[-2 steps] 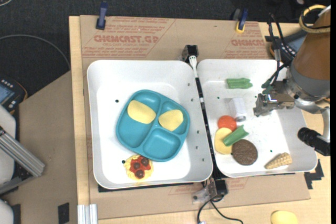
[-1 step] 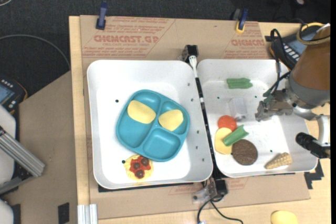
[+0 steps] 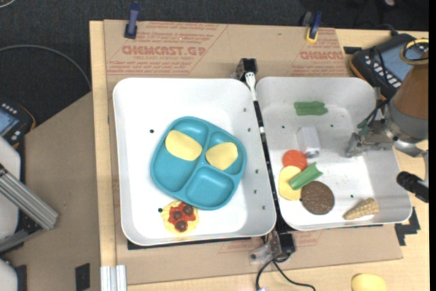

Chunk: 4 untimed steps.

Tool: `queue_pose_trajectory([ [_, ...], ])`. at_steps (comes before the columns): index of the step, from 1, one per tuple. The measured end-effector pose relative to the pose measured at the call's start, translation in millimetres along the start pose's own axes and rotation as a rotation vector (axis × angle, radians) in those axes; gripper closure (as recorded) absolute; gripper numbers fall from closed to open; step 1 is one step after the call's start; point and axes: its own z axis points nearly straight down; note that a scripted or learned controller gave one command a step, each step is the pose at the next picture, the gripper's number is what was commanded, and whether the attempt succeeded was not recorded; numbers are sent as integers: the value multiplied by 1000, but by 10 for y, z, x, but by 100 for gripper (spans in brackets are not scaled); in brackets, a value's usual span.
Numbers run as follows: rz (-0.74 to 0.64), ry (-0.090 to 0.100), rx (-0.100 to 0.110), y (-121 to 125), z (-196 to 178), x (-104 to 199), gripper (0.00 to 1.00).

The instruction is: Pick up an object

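Reaches in from the right, grey arm with orange band above the wrist, tool (image 3: 360,142) lowered and pointing left, held low at the frame's right edge.

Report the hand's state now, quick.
Hand: low over the right bin near its right wall; open or shut cannot be told, and no object is seen between its fingers.
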Motion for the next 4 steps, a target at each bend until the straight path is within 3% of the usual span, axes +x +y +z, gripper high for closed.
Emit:
queue_pose_trajectory([
  [1,-3,1,-3,9,-138,39,100],
  [2,-9,2,-5,474,-483,470,100],
  [3,-5,0,-6,919,-598,29,100],
  [4,-7,-2,-15,1168,-1875,36,100],
])
